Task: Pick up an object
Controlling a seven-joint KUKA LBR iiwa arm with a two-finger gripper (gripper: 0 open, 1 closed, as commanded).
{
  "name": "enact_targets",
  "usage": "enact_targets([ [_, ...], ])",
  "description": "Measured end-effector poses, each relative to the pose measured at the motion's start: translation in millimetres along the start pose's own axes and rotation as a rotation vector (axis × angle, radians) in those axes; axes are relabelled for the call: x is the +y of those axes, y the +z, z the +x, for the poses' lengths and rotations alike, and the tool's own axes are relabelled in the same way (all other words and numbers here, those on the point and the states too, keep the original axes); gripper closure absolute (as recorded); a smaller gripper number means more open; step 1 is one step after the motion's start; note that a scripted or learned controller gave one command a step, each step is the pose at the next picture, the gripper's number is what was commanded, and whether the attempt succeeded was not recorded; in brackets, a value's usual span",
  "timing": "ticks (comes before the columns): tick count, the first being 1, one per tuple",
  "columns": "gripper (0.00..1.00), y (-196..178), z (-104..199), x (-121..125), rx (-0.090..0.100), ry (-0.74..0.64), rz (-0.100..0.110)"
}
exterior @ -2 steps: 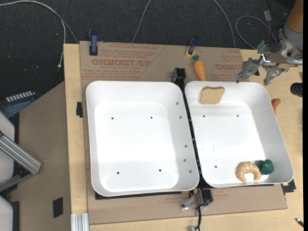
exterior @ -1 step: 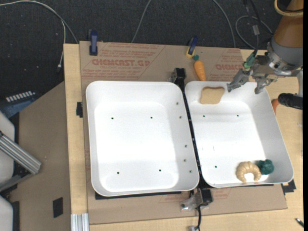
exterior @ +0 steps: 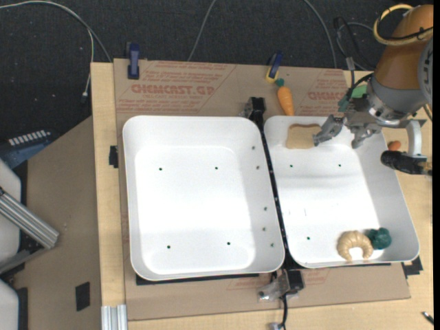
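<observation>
Jaws spread open, empty, over right bin's far end | nearest target: tan bread slice, flat in far-left corner, just left of jaws | croissant well apart at near edge

So the gripper hangs over the far end of the right bin with its fingers spread apart. A tan slice of bread sits just left of them, close to the far wall. Toward the near side it's open white floor until the croissant and green lump in the near corner.
</observation>
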State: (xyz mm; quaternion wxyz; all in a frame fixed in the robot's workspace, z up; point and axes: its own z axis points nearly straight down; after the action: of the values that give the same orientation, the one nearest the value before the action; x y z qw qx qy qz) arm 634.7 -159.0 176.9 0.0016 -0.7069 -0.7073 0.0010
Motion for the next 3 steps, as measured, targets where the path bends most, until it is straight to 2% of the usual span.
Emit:
enact_targets([
  [1, 0.0, 47, -8, -2, 0.0, 0.001, 0.0],
  [2, 1.0, 33, -8, 0, -0.001, 0.0, -0.006],
  [3, 1.0, -29, -7, -4, -0.002, 0.0, -0.01],
])
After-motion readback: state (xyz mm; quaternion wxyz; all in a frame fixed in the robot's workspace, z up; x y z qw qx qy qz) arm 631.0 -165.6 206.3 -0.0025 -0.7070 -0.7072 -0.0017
